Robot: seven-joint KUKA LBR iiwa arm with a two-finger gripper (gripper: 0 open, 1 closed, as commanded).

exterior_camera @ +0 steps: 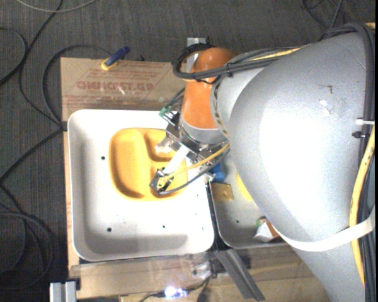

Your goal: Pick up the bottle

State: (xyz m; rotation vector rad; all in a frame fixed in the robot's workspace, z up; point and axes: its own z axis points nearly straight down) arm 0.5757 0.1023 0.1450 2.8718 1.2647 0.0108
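My gripper (166, 176) hangs low over the right side of the left white bin (88, 231), just above the right rim of a yellow dish-shaped tray (131, 162) lying there. The orange band of the wrist (200, 99) sits above it. The big grey arm covers most of the right bin (236, 231). At that bin's near side a small white, green and orange thing (264, 230) peeks out from under the arm; I cannot tell whether it is the bottle. Nothing shows between the fingers.
A brown cardboard-like piece (224, 192), a blue thing (218, 173) and a yellow patch (240, 182) lie at the right bin's left side. A cardboard sheet (113, 87) with a blue and yellow marker (114, 57) lies behind the left bin. Cables run across the floor.
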